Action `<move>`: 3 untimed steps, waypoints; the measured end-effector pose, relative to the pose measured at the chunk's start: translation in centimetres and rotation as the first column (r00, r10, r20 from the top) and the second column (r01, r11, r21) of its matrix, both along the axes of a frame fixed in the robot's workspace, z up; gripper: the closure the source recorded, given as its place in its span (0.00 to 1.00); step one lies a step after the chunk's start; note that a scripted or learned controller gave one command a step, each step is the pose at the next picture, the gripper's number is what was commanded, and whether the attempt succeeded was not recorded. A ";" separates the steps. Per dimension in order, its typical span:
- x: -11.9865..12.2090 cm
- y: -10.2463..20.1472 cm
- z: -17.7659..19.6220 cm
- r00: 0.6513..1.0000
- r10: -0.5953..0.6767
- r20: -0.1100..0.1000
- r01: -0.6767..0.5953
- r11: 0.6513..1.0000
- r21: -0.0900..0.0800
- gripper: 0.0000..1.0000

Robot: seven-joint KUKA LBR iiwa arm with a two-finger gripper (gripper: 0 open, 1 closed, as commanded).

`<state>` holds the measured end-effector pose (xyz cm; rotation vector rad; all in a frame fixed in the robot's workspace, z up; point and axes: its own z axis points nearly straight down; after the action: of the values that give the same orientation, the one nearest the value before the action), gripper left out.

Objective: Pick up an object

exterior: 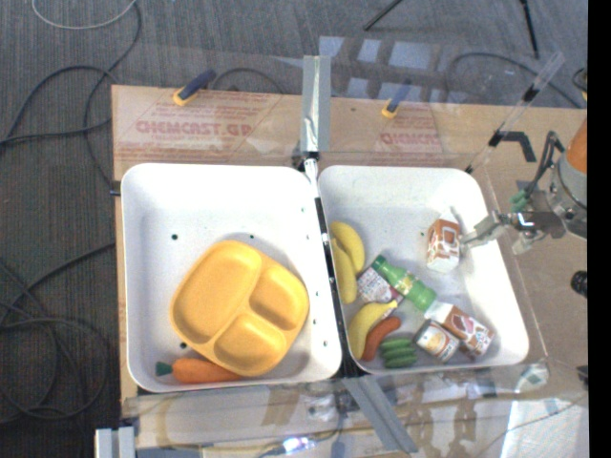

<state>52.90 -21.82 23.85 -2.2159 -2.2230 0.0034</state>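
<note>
pincer (474,239) at 3 o'clock of the right bin (496,284), fingers spread open, tips just beside a small juice carton (443,243), not gripping it. bananas (347,246), green bottle (403,284), more cartons toward 6 o'clock. left bin (143,256): yellow divided plate (239,305), carrot (200,371).

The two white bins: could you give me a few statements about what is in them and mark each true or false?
1. The yellow tray lies in the left bin. True.
2. A carrot lies in the right bin. False: it lies in the left bin, by the tray's near edge.
3. The green bottle is in the right bin. True.
4. The end effector is over the left bin. False: it is at the right bin's right side, near a small carton.
5. Two bananas lie in the right bin. True.
</note>
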 end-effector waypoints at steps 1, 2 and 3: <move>3.0 0.3 -13.7 0.964 0.264 0.002 -0.264 0.964 0.003 0.00; 0.7 3.1 -12.9 0.930 0.367 0.002 -0.367 0.930 0.000 0.00; -4.1 6.8 -14.9 0.914 0.405 0.013 -0.405 0.914 -0.015 0.00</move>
<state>48.79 -14.98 8.96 -1.7188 -2.6503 -0.0009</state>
